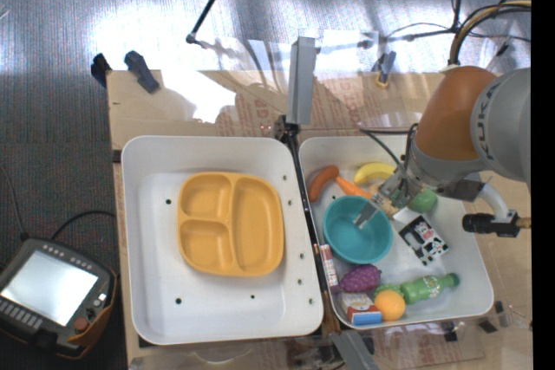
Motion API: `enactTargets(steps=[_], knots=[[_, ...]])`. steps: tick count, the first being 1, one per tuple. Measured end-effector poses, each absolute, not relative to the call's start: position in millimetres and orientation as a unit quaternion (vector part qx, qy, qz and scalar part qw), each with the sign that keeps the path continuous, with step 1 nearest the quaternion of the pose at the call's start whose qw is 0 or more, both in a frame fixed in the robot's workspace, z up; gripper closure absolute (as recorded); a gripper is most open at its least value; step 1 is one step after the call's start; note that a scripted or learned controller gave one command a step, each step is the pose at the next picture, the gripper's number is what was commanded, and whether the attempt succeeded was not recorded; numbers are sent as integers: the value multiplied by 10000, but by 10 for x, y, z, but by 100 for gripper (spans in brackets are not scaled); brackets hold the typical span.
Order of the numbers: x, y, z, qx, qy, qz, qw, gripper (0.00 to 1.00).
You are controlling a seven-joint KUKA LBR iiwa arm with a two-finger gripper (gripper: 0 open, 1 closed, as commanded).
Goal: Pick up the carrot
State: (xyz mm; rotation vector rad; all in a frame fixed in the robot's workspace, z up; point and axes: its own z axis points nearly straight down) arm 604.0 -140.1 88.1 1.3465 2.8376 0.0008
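Camera view, looking down on both bins at a slant.

Left bin: holds a yellow divided plate, three compartments, lying flat near the middle.

Right bin: crowded. Teal bowl roughly centre-left. Carrot lying flat just past the bowl's far rim, orange, slanted, touching or nearly touching the rim. Sausage just left of the carrot, leaning toward the bin's left wall. Banana just right of the carrot, toward the far wall. Green round item right of the bowl, partly under the wrist. Black-and-white milk carton on its side beside the bowl's right edge. Purple grapes at the bowl's near side. Green bottle lying flat along the near wall, orange fruit touching its left end, small red-white-blue box beside that.

Arm in from the right, orange band above the wrist. Gripper angled down over the bowl's upper right, tips inside the bowl outline. Fingers look slightly apart, nothing seen between them. Carrot just up-left of the tips, near but apart, separated by the bowl rim. Not gripped, still resting in the bin.

Outside the bins: teach pendant at lower left, off the bench.
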Motion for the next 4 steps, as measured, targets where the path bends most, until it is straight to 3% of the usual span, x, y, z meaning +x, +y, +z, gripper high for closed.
enactTargets(steps=[1,2,3,4], knots=[[6058,-938,886,3964,9181,4,13,0],[6182,-893,896,5186,8550,-25,31,0],[6284,-920,887,5170,8560,-17,13,0],[6286,-949,1001,5148,8573,-49,31,100]])
